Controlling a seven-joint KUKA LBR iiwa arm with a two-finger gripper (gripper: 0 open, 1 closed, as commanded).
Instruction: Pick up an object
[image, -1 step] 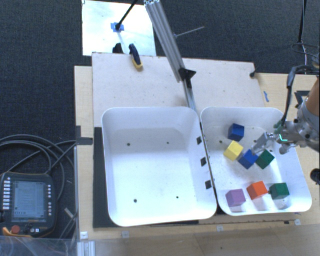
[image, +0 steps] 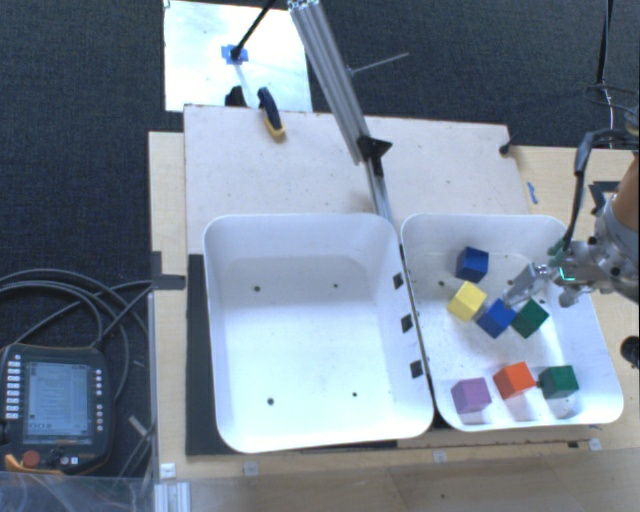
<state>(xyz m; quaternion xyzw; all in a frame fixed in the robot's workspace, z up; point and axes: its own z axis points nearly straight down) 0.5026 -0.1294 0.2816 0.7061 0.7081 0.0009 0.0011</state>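
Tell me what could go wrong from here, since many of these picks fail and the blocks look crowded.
1. The pincer hangs over a tight cluster: a blue block touches a yellow block and a dark green block. A finger may land on a neighbour and push it instead of grasping.
2. The cluster may leave little room for fingers beside the blue block, so the grasp could slip.

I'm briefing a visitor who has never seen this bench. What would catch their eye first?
The cluster of coloured cubes in the right bin: a blue cube, a yellow cube, another blue, dark green, purple, orange and green. Next, the pincer reaching in from the right above the middle cubes, and the left bin beside it.
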